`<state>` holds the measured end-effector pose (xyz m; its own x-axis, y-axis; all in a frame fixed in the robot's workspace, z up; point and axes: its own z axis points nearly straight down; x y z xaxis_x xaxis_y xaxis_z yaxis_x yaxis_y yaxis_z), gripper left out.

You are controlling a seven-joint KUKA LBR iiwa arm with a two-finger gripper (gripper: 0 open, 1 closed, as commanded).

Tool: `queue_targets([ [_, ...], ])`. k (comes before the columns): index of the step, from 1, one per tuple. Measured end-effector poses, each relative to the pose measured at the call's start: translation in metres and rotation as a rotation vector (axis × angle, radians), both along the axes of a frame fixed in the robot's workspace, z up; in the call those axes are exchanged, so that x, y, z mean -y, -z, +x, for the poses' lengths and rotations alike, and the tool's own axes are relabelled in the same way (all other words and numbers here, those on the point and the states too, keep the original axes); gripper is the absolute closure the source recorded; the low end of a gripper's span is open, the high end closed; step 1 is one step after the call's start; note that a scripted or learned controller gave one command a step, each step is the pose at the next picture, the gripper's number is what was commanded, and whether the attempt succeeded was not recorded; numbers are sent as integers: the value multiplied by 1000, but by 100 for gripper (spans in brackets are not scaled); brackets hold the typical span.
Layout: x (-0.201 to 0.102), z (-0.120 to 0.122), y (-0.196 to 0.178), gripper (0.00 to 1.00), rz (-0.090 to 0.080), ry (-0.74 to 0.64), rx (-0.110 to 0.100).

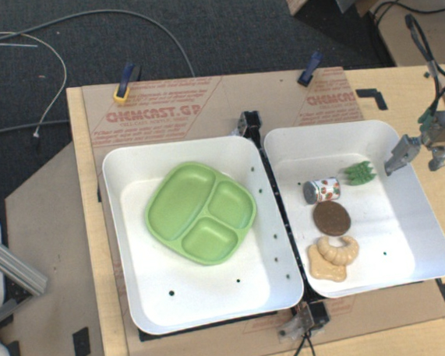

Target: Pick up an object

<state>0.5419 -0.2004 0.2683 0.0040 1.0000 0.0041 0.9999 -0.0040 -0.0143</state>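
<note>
1. Two shallow white bins sit side by side on a cardboard-covered bench: the left bin (140, 298) fills the middle of the frame, the right bin (423, 232) lies toward the right edge.
2. The left bin holds one thing, a green divided plate (201, 212) with three compartments, lying flat and turned at an angle, nearer the bin's upper half.
3. The right bin holds four things, all in its left half, running roughly top to bottom.
4. Uppermost is one small green toy (358, 173) with leafy spikes; just left of it lies one small can (322, 190) on its side, grey end toward the left.
5. Just below the can is one flat brown disc (331, 218), and touching its lower edge is one tan, lumpy pastry-like toy (333, 257).
6. The gripper (414, 155) is at the right edge of the frame, over the right bin's upper right rim, well apart from every object. Its two grey fingers are spread apart with nothing between them.
7. Two blue clamps (125, 81) pin the cardboard at its top edge.
</note>
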Motion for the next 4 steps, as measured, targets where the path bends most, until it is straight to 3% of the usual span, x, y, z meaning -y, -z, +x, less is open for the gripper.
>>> queue_targets([
  [1,-1,2,-7,0,-3,-4,13],
  [4,-12,4,121,0,-1,-4,9],
])
